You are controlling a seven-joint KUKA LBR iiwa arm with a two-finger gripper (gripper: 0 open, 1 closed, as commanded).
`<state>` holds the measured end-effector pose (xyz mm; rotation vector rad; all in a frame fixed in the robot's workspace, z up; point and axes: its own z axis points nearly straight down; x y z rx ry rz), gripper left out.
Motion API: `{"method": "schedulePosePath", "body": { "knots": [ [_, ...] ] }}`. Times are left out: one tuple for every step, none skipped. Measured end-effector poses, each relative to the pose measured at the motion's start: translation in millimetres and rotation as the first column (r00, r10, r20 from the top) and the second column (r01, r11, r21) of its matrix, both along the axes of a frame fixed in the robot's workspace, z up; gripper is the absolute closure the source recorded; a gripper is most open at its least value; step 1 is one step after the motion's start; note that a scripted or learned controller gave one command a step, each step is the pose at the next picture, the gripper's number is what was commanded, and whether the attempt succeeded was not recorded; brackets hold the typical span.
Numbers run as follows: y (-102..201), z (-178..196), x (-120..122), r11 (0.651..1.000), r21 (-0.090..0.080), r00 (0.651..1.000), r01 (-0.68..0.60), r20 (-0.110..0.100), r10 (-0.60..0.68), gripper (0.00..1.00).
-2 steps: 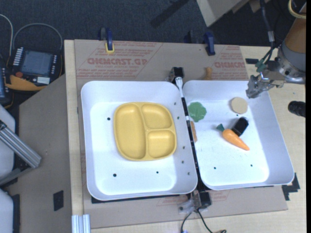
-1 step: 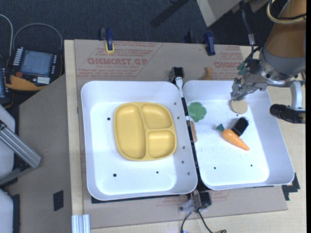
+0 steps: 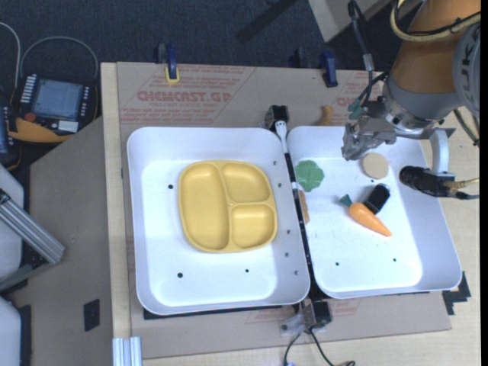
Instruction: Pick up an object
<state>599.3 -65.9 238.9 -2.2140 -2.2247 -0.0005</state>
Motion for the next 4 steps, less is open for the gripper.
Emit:
{"method": "schedulePosePath", "body": {
  "knots": [
    [48.1,-10.0,-2.4,1.0,0.001,1.0,0.0,-0.001,0.0,1.0],
    [100.0,-18.1,-20.7,1.0,0.001,1.0,-0.001,-0.002,0.001,1.0],
    [155.7,-26.3,-32.4,1.0,0.001,1.0,-0.002,-0.002,0.002,1.0],
    [152.0,-25.8,-31.7,1.0,-0.002,1.0,0.004,-0.001,-0.004,0.0]
  ]
}}
